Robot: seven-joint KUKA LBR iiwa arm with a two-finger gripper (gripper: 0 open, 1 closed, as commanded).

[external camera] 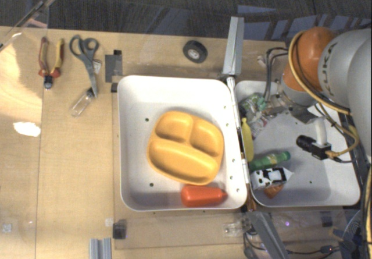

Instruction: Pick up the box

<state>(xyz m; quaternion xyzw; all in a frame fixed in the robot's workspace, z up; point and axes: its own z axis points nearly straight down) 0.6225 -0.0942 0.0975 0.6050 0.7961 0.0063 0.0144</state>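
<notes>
The box (271,176) is small, black and white, and lies near the front left corner of the right bin (343,191). An orange piece (274,190) touches its front edge. My gripper (260,110) hangs over the back left corner of that bin, well behind the box and apart from it. Something shiny and greenish (251,102) sits right at the gripper's tip; whether it is held is unclear.
A green bottle (269,160) lies just behind the box. A yellow strip (247,138) runs along the right bin's left wall. The left bin (133,135) holds a yellow divided dish (186,147) and an orange-red object (203,195). Scissors (88,63), pliers (49,59) and a tape roll (195,50) lie on the bench.
</notes>
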